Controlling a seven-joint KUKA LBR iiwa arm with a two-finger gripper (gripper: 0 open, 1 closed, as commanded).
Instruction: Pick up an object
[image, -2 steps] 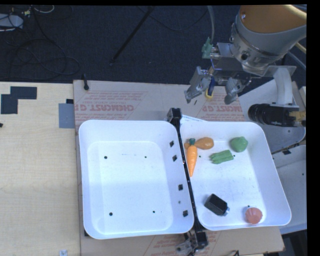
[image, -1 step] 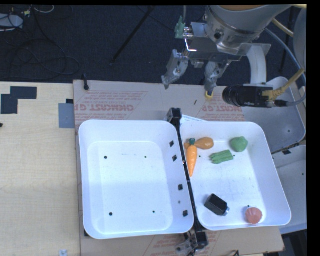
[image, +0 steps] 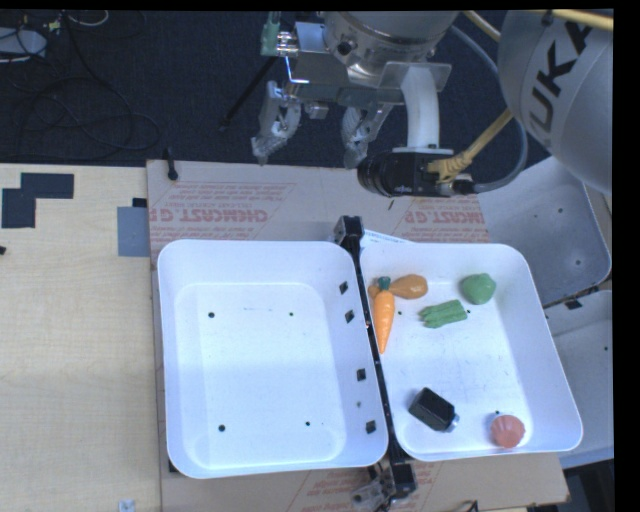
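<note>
Overhead, spread fingers (image: 312, 135) grasp nothing (carrot (image: 383, 318) lies in right bin (image: 540, 330)).

orange carrot (image: 383, 318), green pepper (image: 478, 288), black block (image: 433, 409)

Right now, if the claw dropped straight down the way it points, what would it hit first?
Likely the bare brown board behind the left bin, not any object. The claw hangs open above the bench's far edge; depth is hard to judge from this slant.
</note>
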